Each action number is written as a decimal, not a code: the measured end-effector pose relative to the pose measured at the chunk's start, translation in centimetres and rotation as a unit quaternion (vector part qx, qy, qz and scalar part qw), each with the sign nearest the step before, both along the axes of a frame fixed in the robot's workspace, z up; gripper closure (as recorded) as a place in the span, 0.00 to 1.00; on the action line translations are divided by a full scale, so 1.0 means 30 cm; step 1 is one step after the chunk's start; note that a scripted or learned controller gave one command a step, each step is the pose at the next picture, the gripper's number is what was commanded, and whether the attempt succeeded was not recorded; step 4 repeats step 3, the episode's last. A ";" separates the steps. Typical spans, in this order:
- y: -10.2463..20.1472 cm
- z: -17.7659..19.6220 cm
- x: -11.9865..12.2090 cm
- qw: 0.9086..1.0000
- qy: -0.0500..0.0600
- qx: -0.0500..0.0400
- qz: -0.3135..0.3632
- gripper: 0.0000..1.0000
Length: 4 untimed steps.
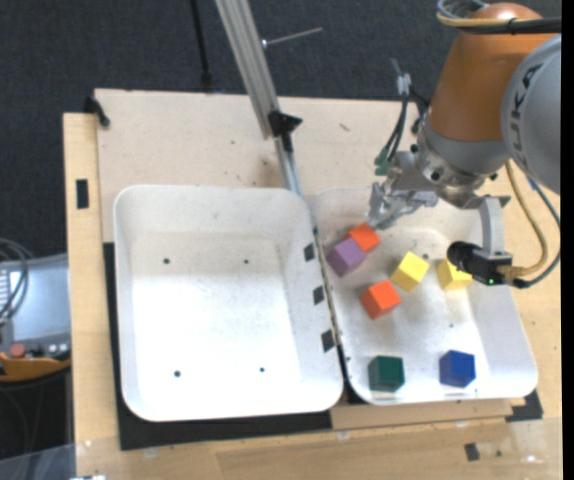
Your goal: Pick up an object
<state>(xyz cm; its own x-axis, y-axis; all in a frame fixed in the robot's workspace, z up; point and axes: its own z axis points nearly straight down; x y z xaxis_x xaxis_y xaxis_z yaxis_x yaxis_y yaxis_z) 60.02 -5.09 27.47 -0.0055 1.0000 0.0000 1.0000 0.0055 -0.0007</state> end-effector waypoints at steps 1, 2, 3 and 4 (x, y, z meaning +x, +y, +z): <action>0.179 -0.015 0.008 1.000 0.001 0.000 0.000 1.00; 0.339 -0.075 0.057 1.000 -0.001 0.000 0.000 1.00; 0.472 -0.087 0.114 1.000 -0.001 0.000 0.000 1.00; 0.472 -0.087 0.114 1.000 -0.001 0.000 0.000 1.00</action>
